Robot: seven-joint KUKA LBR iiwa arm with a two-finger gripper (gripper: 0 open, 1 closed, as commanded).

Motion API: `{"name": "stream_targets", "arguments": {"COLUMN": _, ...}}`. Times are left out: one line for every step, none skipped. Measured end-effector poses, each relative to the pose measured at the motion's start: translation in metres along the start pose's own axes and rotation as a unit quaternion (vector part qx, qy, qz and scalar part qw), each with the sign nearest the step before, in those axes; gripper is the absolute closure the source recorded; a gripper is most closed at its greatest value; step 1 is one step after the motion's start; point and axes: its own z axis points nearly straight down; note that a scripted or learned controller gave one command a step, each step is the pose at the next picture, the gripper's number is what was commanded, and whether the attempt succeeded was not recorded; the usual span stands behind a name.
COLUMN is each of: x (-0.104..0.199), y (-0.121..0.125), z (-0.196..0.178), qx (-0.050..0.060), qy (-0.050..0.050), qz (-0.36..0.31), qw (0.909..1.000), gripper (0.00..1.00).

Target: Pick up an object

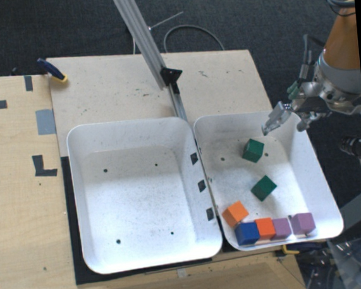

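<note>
At the far left the wooden worktop (19,188) carries strips of grey tape, and a small blue and yellow clamp (53,70) lies near its back edge. Next comes the left bin (84,201), a shallow white tray with dark specks on its floor. A slanted aluminium rail (141,33) runs down from the top of the view and ends at the seam between the two trays.

The right bin (309,160) holds all the blocks. An orange cube (235,212) sits tilted near the front left corner, with a blue cube (246,233) just in front of it. That blue one starts a row along the front wall: a second orange cube (265,228) touching it, then a purple cube (282,227), then another purple cube (303,223) slightly apart. Further back, one green cube (263,187) rests mid-tray and a second green cube (253,150) sits behind it, closer to the back wall.

The end effector (287,116) hangs over the back right corner of that bin, above and to the right of the rear green cube, apart from it. Its two fingers look spread and hold nothing.
</note>
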Motion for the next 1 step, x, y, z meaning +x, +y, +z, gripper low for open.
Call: {"name": "stream_targets", "arguments": {"x": -0.0334, "y": 0.0792, "z": 0.0968, "qx": 0.005, "qy": 0.000, "qz": -0.001, "qw": 1.0000, "gripper": 0.00}}
